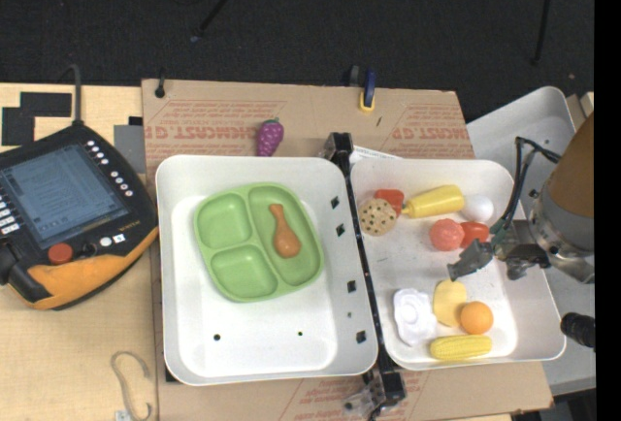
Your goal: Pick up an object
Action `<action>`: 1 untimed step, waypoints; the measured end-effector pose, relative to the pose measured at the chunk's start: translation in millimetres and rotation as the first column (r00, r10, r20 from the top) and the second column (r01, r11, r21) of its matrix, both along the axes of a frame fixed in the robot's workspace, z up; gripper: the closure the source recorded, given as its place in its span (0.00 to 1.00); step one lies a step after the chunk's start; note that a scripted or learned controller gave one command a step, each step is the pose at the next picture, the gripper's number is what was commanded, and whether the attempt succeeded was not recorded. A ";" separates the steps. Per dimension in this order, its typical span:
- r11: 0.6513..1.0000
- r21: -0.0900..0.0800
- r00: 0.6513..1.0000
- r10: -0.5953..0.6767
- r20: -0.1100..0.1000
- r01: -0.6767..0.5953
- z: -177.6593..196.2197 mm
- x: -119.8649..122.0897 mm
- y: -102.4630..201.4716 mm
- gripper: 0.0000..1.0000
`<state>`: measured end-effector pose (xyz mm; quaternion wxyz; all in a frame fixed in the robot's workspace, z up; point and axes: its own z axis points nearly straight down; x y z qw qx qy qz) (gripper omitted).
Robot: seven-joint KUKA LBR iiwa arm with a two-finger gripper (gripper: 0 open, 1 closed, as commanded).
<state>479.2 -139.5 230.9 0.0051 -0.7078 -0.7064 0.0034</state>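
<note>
One gripper [470, 262], lower right of frame; grip state unclear; tomato [446, 234] just up-left, orange [475, 317] below.

Drumstick [283, 232] in tray [225, 220] (left bin [194, 332]).

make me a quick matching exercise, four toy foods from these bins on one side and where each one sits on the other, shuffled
Things:
1. drumstick
2. corn cob
3. cookie
4. grapes

Places:
A. on the cardboard behind the left bin
B. right bin, near front edge
C. in the green plate, left bin
D. right bin, back left, by the divider

Pairs: 1-C, 2-B, 3-D, 4-A
</note>
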 end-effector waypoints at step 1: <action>1.000 -0.001 1.000 0.002 0.009 -0.002 4.3 2.0 -0.3 0.00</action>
